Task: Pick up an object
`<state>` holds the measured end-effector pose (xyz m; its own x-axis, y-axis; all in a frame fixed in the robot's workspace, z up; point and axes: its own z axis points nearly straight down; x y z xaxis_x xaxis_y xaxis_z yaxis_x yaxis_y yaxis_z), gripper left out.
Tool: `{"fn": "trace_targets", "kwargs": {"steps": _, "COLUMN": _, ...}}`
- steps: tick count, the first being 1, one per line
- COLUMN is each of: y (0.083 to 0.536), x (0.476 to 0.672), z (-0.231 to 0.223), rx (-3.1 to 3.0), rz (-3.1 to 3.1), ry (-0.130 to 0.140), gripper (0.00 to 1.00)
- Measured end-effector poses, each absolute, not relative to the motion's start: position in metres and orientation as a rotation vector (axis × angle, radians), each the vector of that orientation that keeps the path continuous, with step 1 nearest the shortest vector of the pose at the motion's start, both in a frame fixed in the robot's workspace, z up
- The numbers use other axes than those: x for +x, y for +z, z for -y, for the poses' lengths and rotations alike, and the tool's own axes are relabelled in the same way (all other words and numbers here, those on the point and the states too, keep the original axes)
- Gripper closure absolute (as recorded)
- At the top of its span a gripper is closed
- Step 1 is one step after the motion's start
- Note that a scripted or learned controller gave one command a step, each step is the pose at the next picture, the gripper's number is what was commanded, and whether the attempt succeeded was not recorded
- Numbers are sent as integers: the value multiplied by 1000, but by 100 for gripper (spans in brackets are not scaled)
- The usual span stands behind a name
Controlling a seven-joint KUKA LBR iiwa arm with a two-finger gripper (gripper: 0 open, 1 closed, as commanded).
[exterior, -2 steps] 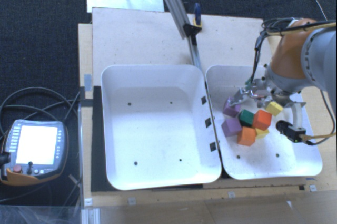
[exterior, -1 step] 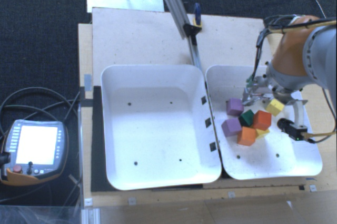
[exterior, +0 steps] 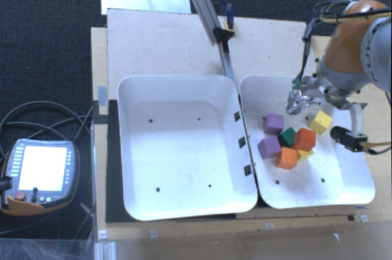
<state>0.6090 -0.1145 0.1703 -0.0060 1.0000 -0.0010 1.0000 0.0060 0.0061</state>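
My gripper (exterior: 296,102) hangs at centre-right of the frame, over the upper part of the right bin (exterior: 361,191). Jaw state: cannot tell, too small and blurred. Nearest target: upper purple block (exterior: 273,123), lying just down-left of me. The block cluster (exterior: 288,142) sits further down-frame; yellow block (exterior: 320,122) lies to my lower right.

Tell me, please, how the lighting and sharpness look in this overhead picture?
Camera view: light is even and soft; the bins look bright white with faint shadows along their walls and no harsh glare. The blocks are fairly sharp with clear colours. The hand looks slightly soft and its details are hard to read.
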Motion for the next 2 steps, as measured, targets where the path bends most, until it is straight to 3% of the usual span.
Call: {"fn": "trace_targets", "kwargs": {"steps": 2, "y": 263, "x": 612, "z": 115, "rx": 2212, "rz": -2223, "ry": 6, "gripper": 100}}
